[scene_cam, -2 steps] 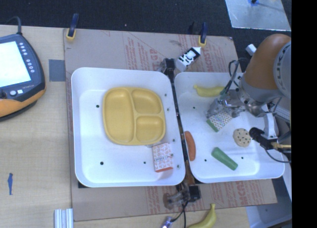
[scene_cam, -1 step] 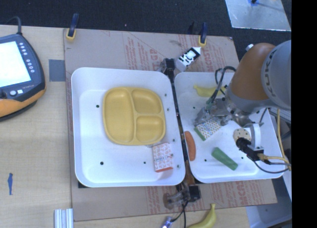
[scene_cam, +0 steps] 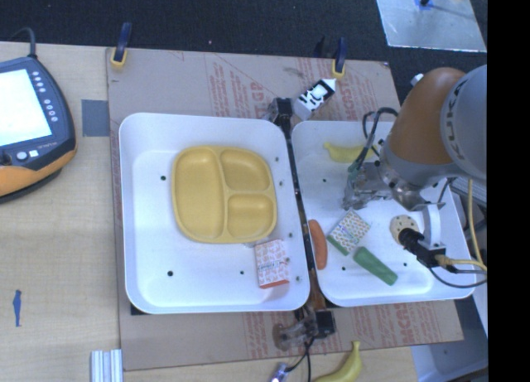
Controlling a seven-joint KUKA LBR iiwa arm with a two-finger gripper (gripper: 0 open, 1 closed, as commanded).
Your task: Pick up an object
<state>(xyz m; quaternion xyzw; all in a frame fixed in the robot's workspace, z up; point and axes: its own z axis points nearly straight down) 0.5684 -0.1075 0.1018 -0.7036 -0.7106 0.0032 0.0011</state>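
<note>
My gripper hangs low over the right bin, near its middle. Just below it lies a small checkered packet, apart from the gripper. A green cucumber rests beside the packet toward the front. Against the bin's left wall lies an orange carrot. A yellow banana-like piece sits at the back of the bin, partly behind the arm's cables. Nothing shows held in the gripper.
The left bin holds a yellow divided plate and a small red-and-white carton. A teach pendant lies far left. A black-and-white item sits behind the bins, and a banana lies in front.
</note>
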